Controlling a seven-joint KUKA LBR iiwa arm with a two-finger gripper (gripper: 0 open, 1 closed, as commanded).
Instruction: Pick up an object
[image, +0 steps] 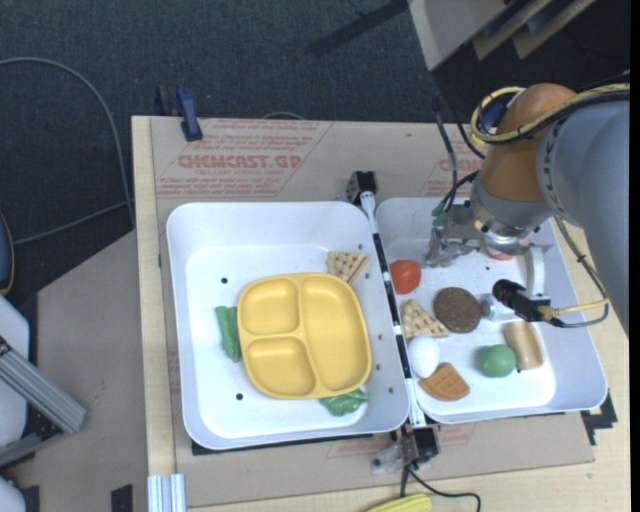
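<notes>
Plainly, the gripper (452, 243) hangs over the right bin (575, 385) near a tomato (405, 276); its spread is unclear.

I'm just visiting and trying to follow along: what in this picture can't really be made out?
- Gripper: open or shut cannot be judged; too small and dark in the camera view.
- Green pieces beside the yellow plate: partly tucked under its rim.
- Waffle piece: lower part hidden by the plate.
- Arm: cut off by the right edge.
</notes>
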